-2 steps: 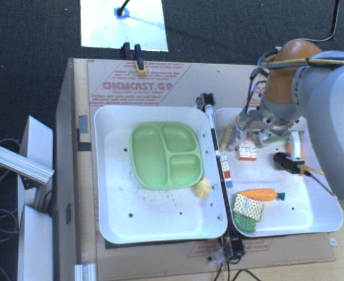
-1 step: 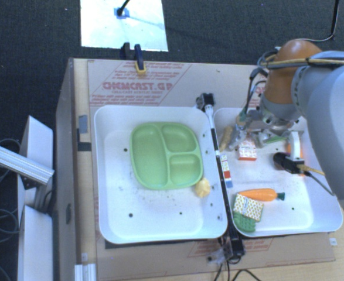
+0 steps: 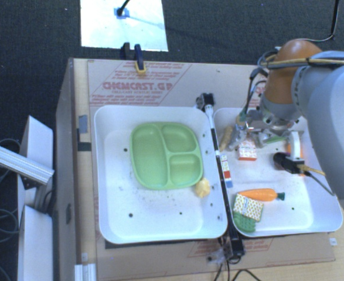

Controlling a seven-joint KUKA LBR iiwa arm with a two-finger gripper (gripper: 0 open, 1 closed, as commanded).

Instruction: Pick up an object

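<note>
Now the gripper [image 3: 246,134] hangs low over the far left corner of the right bin [image 3: 327,218], the arm [image 3: 312,92] reaching in from the right. Spread or pressed together? I cannot tell from this angle. Just beside it on the near side lies a small red-and-white carton [image 3: 247,151], with a tan piece [image 3: 226,138] against the dividing wall. Nearer the front, an orange carrot [image 3: 258,195] lies flat, and a checkered pouch [image 3: 248,207] sits just below it. Over in the left bin [image 3: 104,174], a green divided plate [image 3: 166,156] rests with a yellow lump [image 3: 202,187] touching its near right corner. Both bins sit on the desk [image 3: 136,84].
</note>
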